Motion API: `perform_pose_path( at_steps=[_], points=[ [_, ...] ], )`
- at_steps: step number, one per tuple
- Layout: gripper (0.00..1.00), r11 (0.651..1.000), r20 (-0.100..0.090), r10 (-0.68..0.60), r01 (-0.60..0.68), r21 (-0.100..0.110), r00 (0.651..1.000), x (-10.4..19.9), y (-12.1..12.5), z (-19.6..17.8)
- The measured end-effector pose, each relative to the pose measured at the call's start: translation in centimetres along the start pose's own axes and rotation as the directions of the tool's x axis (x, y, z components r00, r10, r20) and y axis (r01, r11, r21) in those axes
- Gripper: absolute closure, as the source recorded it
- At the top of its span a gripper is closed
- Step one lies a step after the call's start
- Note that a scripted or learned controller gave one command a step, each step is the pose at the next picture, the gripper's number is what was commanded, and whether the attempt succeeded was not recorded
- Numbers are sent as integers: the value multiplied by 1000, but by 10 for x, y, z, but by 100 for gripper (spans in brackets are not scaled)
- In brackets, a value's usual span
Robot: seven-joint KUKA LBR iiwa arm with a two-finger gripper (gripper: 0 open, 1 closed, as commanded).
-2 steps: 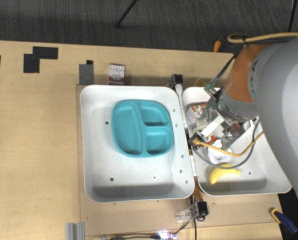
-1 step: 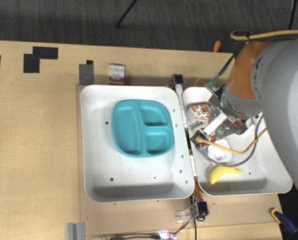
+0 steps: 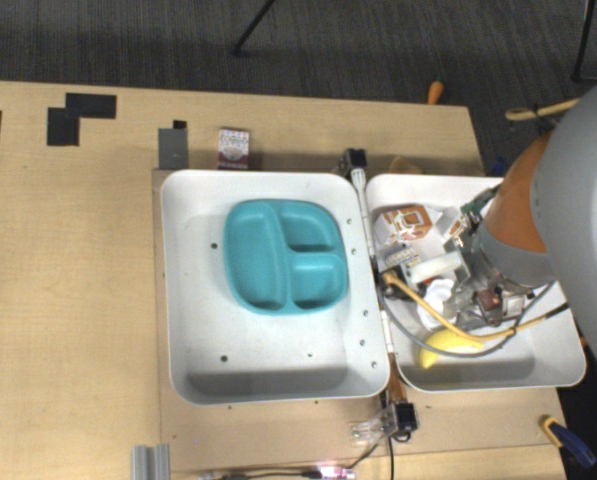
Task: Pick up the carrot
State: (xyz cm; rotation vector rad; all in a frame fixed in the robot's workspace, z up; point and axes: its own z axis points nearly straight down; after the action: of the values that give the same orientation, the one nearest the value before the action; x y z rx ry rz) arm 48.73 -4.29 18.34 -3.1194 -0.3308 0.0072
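The gripper (image 3: 470, 306) is low in the right bin (image 3: 553, 368); whether it is released or clenched cannot be told. The carrot cannot be made out among the clutter around it. Risk: a yellow item (image 3: 448, 342) lies just beside the gripper and a cable (image 3: 418, 298) loops close, so closing may seize either instead

My counter (image 3: 78, 298) looks like pale, matt wood. Both bins, the left (image 3: 193, 368) and the right (image 3: 538, 368), seem smooth white plastic with a soft sheen. The teal divided tray (image 3: 268, 268) looks like matt plastic. My arm (image 3: 588, 208) has a smooth grey shell.
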Motion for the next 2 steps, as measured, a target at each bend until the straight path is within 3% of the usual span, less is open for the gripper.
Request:
perform_pose_path(
  at_steps=[1,2],
  points=[
    [100,995,-12,-99,99,-7,995,30,10,-108],
    [0,995,-5,-101,101,-5,995,29,9,-105]
  ],
)
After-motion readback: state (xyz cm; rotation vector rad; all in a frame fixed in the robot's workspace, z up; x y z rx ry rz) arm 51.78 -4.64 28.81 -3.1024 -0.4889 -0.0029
